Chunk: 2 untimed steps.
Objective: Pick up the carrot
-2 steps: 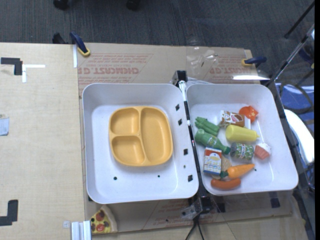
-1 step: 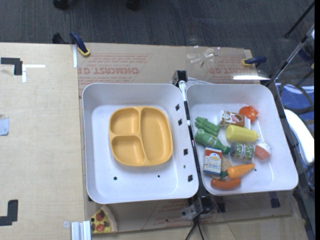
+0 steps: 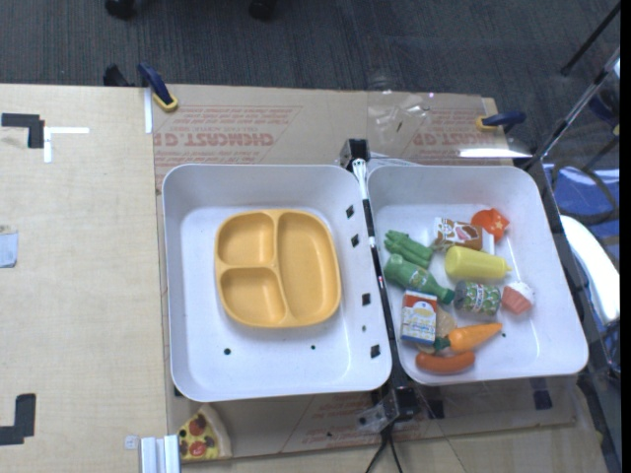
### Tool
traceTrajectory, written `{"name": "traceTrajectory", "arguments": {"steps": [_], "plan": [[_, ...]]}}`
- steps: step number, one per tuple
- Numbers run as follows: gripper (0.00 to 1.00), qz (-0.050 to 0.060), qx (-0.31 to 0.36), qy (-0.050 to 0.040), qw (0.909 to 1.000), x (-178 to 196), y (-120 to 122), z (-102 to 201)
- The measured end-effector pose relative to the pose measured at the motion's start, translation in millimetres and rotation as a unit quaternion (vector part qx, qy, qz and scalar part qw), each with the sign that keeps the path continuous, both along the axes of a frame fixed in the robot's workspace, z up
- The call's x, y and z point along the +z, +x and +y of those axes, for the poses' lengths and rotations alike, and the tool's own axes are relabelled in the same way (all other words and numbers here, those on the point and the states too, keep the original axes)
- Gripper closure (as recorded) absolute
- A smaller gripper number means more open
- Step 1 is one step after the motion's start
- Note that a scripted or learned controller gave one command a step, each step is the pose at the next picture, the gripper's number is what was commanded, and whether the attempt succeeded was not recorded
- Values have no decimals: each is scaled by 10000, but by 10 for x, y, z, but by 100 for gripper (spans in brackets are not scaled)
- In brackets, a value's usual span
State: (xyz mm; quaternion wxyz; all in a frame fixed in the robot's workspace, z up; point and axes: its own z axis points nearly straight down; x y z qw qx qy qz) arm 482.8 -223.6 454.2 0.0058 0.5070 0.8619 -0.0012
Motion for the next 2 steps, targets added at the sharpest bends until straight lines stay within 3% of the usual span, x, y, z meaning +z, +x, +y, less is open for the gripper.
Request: {"name": "traceTrajectory", "arguments": {"steps": [1, 2], "plan": [[0, 17, 2316, -4, 9728, 746, -25, 12], [0, 19, 2313, -3, 9729, 746, -26, 11]]}}
